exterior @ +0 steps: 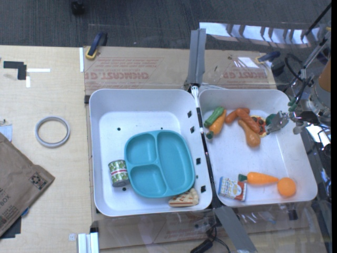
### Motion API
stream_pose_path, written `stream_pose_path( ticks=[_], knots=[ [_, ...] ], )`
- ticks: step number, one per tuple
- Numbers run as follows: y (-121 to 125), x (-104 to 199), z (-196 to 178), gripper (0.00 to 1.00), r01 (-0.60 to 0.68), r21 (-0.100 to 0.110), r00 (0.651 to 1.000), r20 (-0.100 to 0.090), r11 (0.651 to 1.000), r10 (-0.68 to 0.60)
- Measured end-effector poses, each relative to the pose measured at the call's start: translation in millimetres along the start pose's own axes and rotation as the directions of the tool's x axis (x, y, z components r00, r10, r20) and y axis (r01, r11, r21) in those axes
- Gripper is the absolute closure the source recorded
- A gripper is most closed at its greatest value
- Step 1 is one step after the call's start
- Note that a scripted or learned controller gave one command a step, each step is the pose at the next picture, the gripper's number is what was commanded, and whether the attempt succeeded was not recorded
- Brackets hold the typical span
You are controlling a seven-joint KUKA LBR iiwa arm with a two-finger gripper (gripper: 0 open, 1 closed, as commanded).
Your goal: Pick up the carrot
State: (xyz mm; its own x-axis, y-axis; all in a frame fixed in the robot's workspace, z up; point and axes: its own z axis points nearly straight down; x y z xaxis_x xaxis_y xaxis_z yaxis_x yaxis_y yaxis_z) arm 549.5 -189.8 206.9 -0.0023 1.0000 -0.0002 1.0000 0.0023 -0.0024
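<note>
Nearest, at five o'clock in the right bin (303, 157), the carrot (261, 179) lies between a small printed carton (232, 188), its writing unreadable, and an orange (286, 187). At three o'clock the gripper (278, 122) hangs by the sausage-shaped toys (247, 124); how its jaws stand cannot be told. Farther off, cardboard (126, 66) on the wooden bench (37, 99) shows reversed "CHEMCAST" lettering before dark carpet (158, 9).
</note>
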Motion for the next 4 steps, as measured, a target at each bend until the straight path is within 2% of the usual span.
stream_pose_path(
  ticks=[1,2,3,4],
  knots=[
    [-71.9,43.4,50.8,0.0,0.341,-0.001,0.94,0.0,0.94,-0.341],
    [-71.6,75.1,116.0,0.0,0.337,-0.002,0.942,0.0,0.942,-0.337],
    [-71.4,85.4,83.1,0.0,0.356,-0.002,0.934,0.001,0.934,-0.356],
    [-70.7,97.6,-24.5,0.0,0.46,-0.003,0.888,0.002,0.888,-0.46]
  ],
)
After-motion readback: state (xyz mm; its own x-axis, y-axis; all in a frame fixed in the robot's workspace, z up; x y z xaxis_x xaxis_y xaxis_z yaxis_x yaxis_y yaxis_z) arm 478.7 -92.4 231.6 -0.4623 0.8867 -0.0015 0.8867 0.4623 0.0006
